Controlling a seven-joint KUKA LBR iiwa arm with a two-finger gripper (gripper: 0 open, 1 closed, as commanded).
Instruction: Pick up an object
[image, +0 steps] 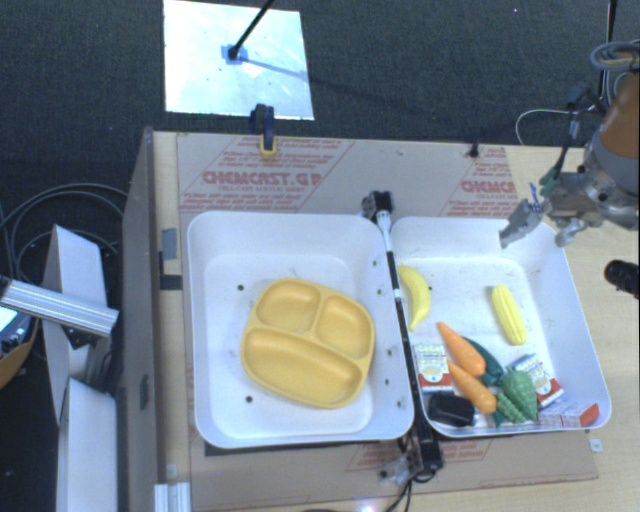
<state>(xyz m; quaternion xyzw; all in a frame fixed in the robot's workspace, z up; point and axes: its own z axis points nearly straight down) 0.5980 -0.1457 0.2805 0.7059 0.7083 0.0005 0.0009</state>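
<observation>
Arm: reaching in from the right, its wrist sitting above the far right corner of the right bin (575, 300).
Gripper (545, 228): hanging over the bin's far rim, two pale fingers spreading apart, one at the left (515, 226) and one at the right (572, 230); nothing is lying between them.
Left bin (215, 300): carrying a yellow divided plate (308, 342) with three compartments, lying slightly askew near the bin's middle.
Banana (416, 295): lying in the right bin close against the dividing wall, toward the far end.
Corn cob (509, 313): resting alone toward the right side of the right bin, well below the gripper and apart from it.
Carrots: two orange ones lying diagonally, the upper carrot (459, 348) just above the lower carrot (472, 387), both touching the near cluster.
Green vegetable (515, 392): sitting beside the carrots, near the front wall.
Black item (450, 410): lying at the near left corner of the right bin; its type is not discernible.
Printed packets (430, 362): lying flat beneath the carrots.
</observation>
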